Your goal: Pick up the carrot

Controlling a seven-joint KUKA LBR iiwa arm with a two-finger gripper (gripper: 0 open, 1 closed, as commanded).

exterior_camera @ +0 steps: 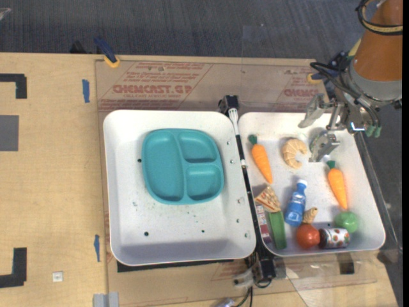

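Observation:
Two orange carrots with green tops lie in the right bin [374, 190]. One carrot [261, 159] is near the bin's left wall; the other carrot [337, 184] lies toward the right side. My gripper [324, 141] hangs over the bin's upper right part, just above the right carrot's green top and beside a croissant [294, 151]. Its fingers are spread and nothing sits between them.
The left bin [121, 190] holds a teal divided plate [183, 165]. The right bin's lower part is crowded: a blue bottle [296, 203], a sandwich wedge [268, 199], a green stick [277, 229], a tomato [307, 236], a small can [335, 237], a green fruit [347, 221].

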